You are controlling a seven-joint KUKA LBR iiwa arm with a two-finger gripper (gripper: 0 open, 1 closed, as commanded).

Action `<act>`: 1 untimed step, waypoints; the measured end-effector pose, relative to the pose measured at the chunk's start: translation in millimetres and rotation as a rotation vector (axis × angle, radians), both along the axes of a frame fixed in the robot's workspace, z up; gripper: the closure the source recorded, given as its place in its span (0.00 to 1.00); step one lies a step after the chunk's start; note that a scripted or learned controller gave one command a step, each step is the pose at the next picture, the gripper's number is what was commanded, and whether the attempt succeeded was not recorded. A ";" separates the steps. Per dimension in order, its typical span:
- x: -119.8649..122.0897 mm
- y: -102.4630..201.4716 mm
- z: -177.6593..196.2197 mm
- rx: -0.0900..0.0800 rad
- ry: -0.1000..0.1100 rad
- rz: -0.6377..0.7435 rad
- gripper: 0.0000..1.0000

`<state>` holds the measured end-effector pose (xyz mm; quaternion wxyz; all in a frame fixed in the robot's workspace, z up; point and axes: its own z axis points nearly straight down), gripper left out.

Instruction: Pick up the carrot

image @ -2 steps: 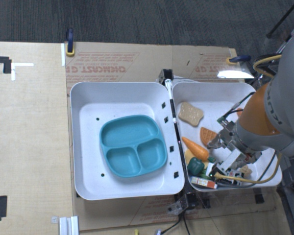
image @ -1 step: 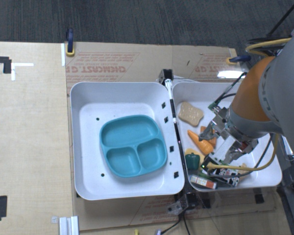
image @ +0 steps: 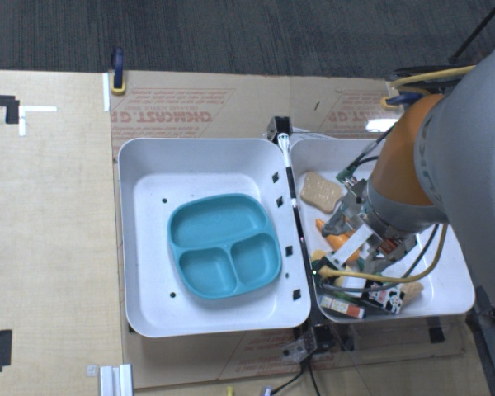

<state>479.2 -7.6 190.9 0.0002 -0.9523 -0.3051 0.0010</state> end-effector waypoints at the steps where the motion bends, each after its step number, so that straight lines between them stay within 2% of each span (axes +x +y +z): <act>1: -0.1 0.1 -0.1 0.000 0.000 0.000 0.00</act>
